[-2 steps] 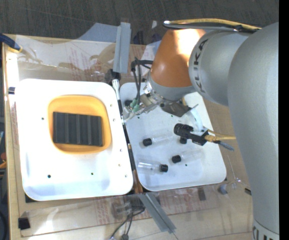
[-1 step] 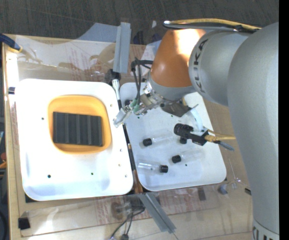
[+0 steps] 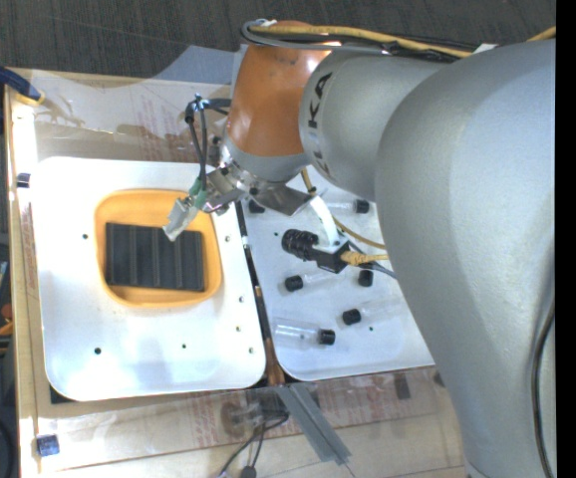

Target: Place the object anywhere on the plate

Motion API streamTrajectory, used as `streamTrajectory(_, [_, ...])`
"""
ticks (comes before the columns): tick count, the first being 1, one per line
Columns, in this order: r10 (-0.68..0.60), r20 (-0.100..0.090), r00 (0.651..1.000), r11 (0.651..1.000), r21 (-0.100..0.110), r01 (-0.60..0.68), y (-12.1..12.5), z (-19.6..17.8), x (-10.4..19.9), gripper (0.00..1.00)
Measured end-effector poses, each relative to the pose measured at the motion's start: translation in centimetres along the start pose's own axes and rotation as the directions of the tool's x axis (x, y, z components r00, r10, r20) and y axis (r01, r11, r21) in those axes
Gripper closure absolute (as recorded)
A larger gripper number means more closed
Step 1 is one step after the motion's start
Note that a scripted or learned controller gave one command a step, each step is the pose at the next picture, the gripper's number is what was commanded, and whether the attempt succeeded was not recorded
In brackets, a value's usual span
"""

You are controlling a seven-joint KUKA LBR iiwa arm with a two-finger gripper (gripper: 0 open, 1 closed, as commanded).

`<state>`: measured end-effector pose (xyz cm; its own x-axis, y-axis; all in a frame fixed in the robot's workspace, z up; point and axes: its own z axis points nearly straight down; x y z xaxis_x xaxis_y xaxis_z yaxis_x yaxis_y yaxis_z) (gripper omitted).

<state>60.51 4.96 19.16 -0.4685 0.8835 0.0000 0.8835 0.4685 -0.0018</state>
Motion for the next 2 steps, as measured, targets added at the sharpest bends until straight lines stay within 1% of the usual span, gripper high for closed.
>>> streamTrajectory(1, [-0.277, -0.002, 0.961, 0.961, 0.002, 0.277, 0.9, 0.0, 3.4, 0.0])
streamTrajectory(2, [-0.537, 0.003, 0.844, 0.844, -0.002, 0.537, 3.9, -0.1, 2.6, 0.0])
